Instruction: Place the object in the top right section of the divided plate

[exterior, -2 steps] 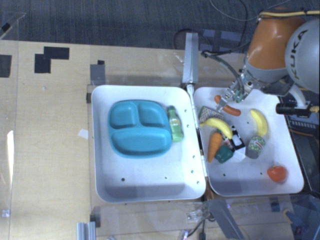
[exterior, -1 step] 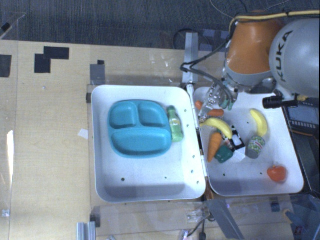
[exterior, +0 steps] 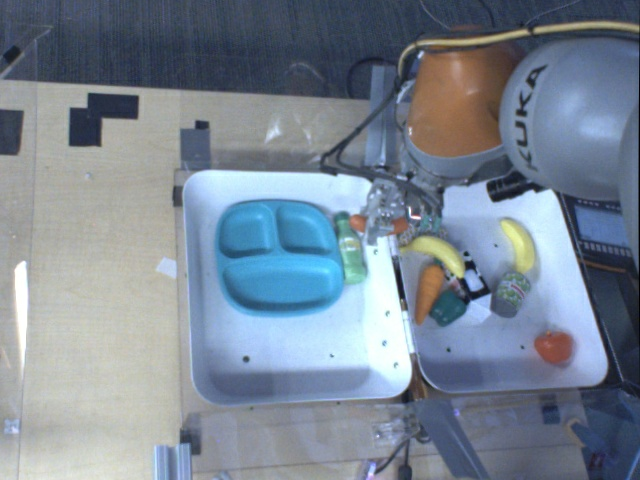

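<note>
Camera view | gripper (exterior: 385,216) just right of blue divided plate (exterior: 278,256), finger state unclear | green bottle (exterior: 351,251) touching plate's right rim | likely light, rigid, slippery; grasp mid-body

light: bright, even | shadows: soft, under arm (exterior: 560,98) | glare: mild on bins (exterior: 300,368) | focus: slightly soft

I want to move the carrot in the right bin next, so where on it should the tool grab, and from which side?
Probably at the thick upper half of the carrot, coming straight down with the fingers across its width. It lies nearly flat, its long axis running up and down the view. A banana touches its top and a dark green thing crowds its lower right, so the middle to upper stretch looks freest.
</note>
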Motion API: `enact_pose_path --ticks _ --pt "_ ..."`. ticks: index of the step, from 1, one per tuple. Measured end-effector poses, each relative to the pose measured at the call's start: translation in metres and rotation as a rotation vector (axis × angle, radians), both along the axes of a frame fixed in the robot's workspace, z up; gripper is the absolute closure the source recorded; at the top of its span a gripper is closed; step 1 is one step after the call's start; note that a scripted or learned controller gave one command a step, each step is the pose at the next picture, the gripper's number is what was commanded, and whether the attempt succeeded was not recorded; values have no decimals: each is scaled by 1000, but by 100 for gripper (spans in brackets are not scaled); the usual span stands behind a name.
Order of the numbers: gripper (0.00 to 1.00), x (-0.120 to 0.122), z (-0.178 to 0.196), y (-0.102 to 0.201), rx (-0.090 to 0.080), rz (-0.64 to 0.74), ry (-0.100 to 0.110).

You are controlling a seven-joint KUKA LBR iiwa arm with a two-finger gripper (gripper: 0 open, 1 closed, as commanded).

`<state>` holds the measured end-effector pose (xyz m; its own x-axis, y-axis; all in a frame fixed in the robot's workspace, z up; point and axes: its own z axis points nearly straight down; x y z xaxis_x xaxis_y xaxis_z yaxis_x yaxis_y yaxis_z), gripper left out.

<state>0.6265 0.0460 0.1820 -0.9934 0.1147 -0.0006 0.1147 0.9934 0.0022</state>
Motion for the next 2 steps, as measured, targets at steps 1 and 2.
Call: enact_pose_path --ticks 1,2 --pt "100 26 15 45 0 108 -4" --pt "0 26 15 45 0 107 -4"
